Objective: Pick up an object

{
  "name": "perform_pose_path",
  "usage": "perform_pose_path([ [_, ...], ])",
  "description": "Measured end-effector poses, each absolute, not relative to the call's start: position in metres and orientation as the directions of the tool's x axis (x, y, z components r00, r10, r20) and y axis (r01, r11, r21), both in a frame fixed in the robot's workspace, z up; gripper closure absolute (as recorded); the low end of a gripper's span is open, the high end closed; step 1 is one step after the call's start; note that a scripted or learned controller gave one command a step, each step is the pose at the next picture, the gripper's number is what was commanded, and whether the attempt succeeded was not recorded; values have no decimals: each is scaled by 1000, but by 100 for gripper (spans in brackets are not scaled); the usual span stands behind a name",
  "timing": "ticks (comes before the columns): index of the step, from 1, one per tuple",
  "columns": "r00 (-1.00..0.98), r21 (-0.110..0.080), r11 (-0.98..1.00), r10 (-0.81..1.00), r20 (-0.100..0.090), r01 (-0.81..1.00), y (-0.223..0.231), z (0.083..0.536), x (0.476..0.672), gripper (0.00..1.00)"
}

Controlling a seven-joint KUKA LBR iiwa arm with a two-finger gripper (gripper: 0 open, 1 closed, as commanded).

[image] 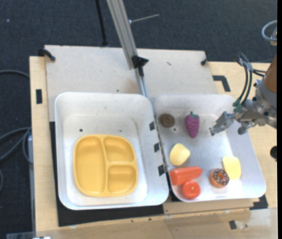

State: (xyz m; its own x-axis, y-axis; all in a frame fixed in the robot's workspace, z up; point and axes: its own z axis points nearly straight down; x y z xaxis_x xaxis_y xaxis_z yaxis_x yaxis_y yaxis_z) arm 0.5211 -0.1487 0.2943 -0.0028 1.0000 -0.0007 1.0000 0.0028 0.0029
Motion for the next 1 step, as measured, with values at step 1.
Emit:
perform_pose_path([
  [1,-2,3,2,1000,-1,1000,-149,294,521,0],
])
